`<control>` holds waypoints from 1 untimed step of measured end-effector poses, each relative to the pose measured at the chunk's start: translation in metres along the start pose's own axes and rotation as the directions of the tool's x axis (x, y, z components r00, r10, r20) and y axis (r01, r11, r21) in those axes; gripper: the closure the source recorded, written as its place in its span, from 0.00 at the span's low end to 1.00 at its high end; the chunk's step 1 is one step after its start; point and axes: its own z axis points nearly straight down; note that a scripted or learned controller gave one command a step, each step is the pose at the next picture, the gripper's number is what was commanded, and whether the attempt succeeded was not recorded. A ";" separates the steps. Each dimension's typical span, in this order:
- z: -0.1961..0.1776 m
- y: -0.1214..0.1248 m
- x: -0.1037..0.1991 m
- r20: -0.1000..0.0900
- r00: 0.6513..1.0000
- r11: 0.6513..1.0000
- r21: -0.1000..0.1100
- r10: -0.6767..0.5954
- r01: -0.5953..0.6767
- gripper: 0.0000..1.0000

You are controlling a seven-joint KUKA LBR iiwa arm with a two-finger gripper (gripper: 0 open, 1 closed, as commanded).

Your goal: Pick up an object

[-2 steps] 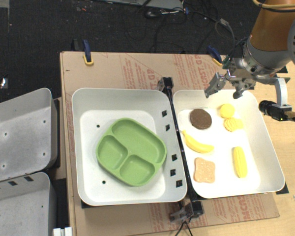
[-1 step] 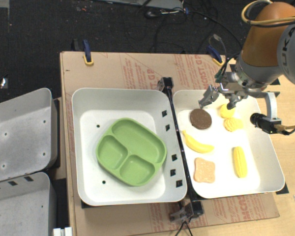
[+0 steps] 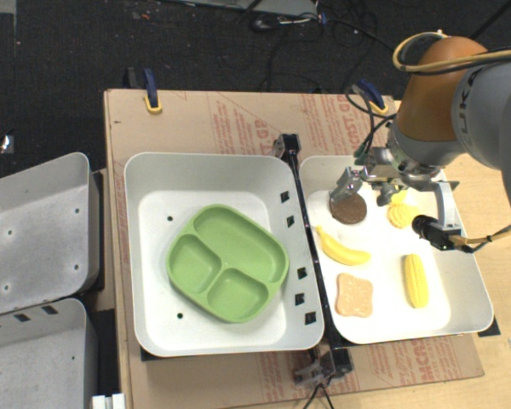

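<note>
Both white bins (image 3: 145, 186) look like smooth, slightly glossy plastic. The green plate (image 3: 228, 264), well left of the gripper (image 3: 368, 181), is matt plastic. Below the gripper, the banana (image 3: 341, 247) and corn (image 3: 415, 280) look like smooth plastic. The bench board (image 3: 230, 126) looks like matt, printed cardboard. The arm's grey shell (image 3: 494, 109) is smooth.

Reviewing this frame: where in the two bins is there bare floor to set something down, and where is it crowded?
Left bin: bare strips along its walls around the green tray. Right bin: a bare patch near its front edge, below the toast and corn. Crowded at the back, where the gripper hangs over the brown disc, beside the banana.
</note>
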 end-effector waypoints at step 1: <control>0.044 0.001 0.003 0.000 1.000 1.000 -0.002 0.000 0.000 0.00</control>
